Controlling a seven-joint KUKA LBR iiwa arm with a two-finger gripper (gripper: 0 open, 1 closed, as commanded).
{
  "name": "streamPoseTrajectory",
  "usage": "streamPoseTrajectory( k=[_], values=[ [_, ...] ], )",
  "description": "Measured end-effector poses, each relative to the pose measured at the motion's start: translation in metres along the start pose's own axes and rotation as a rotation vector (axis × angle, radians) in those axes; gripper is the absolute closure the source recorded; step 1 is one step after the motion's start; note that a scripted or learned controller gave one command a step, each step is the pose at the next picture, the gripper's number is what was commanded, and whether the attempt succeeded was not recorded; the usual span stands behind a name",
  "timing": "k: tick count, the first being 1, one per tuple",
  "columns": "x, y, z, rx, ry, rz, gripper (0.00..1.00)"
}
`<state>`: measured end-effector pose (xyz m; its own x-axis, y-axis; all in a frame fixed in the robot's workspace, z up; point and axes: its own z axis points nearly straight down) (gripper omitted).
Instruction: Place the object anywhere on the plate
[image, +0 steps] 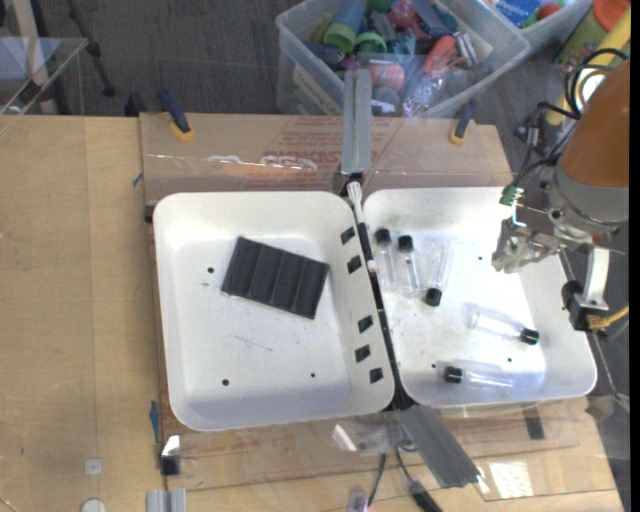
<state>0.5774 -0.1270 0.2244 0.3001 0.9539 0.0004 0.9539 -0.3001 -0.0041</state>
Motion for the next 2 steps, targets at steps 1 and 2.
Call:
streamPoseTrajectory(
  k=[1, 2],
  values=[
    [0.0, 0.0, 0.0, 0.0, 0.0, 0.0, 0.0],
    [-0.008, 0.022, 0.008, -0.005, -0.001, -0.209, 0.0]
  ],
)
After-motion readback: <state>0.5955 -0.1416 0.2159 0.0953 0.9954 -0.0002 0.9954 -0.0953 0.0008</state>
